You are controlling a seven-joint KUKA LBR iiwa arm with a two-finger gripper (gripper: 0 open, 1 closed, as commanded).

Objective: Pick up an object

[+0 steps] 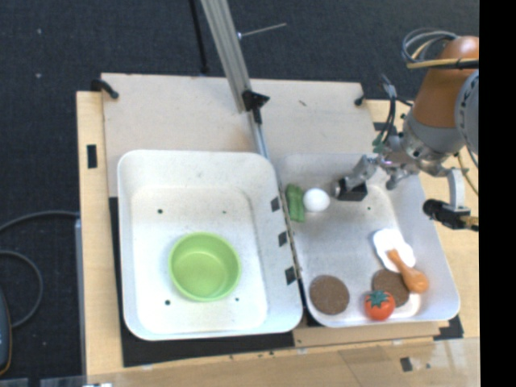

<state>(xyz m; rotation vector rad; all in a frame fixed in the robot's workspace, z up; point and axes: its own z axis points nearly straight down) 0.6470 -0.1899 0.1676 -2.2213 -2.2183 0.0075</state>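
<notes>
White ball sits in the right bin, beside my end effector; I can't tell its finger state. Looks light, smooth, prone to rolling; I'd pinch across its middle.

Arm: grey with an orange band, enters from the upper right, sloping down and to the left.
Wrist: grey, just below the orange band, with cables looping above it.
Gripper: dark, at the arm's low left end, pointing down-left, hanging low over the right bin's upper part.
</notes>
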